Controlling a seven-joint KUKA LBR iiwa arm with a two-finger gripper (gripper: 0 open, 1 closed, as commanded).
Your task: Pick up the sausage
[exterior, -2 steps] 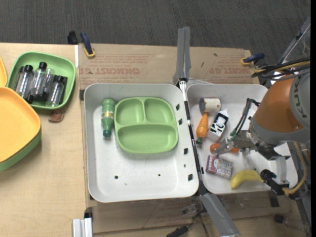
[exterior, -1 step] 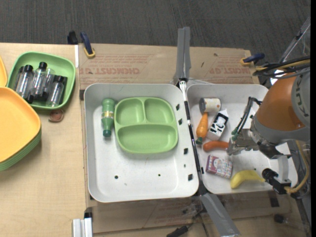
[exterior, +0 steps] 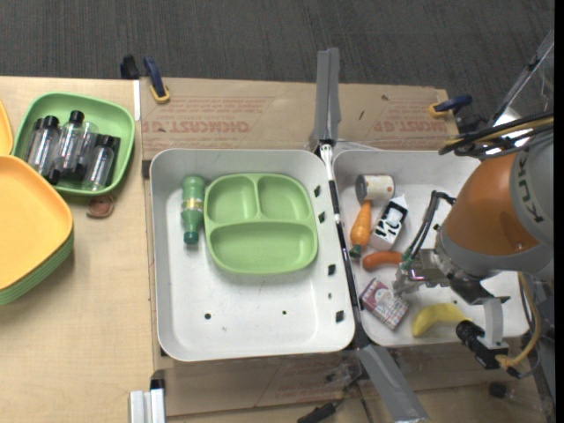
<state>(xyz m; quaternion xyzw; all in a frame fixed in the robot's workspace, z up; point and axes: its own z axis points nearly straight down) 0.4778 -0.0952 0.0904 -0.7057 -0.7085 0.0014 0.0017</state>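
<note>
The sausage (exterior: pixel 381 259), short and orange-red, lies in the right bin (exterior: pixel 493 170) near its left wall, just below an orange carrot (exterior: pixel 361 223). My gripper (exterior: pixel 409 274) hangs low over the bin, right at the sausage's right end and above a pink packet (exterior: pixel 383 302). Nothing can be seen held in it. The arm's orange band (exterior: pixel 489 210) rises behind it to the right.
The right bin also has a white roll (exterior: pixel 376 186), a black-and-white packet (exterior: pixel 390 221) and a banana (exterior: pixel 436 318). In the left bin (exterior: pixel 238 320) are a green divided plate (exterior: pixel 261 223) and a green bottle (exterior: pixel 191 208). A tray of bottles (exterior: pixel 75 144) and yellow plates (exterior: pixel 26 236) stand at far left.
</note>
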